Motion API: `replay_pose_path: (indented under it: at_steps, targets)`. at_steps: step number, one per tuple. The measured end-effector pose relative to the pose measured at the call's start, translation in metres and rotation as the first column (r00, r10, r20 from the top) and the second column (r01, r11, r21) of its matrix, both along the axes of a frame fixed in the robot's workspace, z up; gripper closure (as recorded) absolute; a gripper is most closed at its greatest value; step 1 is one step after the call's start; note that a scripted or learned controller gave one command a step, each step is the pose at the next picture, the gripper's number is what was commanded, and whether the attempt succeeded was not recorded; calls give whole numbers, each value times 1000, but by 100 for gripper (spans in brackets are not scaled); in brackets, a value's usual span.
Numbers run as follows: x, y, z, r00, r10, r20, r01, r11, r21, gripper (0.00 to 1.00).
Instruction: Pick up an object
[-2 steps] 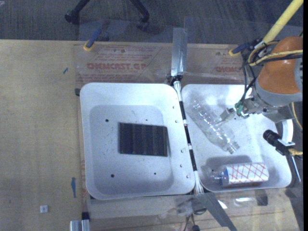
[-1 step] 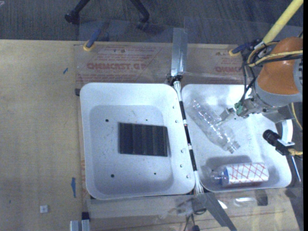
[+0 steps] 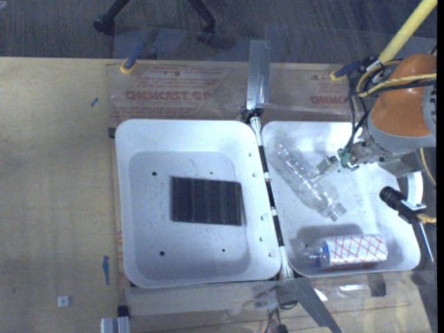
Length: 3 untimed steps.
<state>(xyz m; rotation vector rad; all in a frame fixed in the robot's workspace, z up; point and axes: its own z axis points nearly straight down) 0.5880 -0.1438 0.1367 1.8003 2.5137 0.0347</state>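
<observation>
A clear plastic bottle (image 3: 309, 180) lies diagonally in the right bin (image 3: 409, 255), its cap end pointing to the lower right. A bottle with a red and white patterned wrap (image 3: 352, 249) lies on its side along that bin's front wall. A dark ribbed rectangular pad (image 3: 207, 200) lies flat in the middle of the left bin (image 3: 139, 144). My gripper (image 3: 334, 161) hangs low over the right bin, its tip right beside the clear bottle's upper flank. The wrist with its orange band (image 3: 401, 99) rises behind it.
A metal divider post (image 3: 257, 82) stands at the back between the bins. Cables and a yellow hose (image 3: 409, 26) run along the arm at the upper right. A black fitting (image 3: 393, 198) sticks out near the right bin's right wall.
</observation>
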Motion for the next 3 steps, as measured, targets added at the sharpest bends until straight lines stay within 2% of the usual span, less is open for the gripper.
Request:
replay_pose_path:
  at_steps: [3]
  targets:
    - [0,3,-1,996,91,7,-91,996,-6,0]
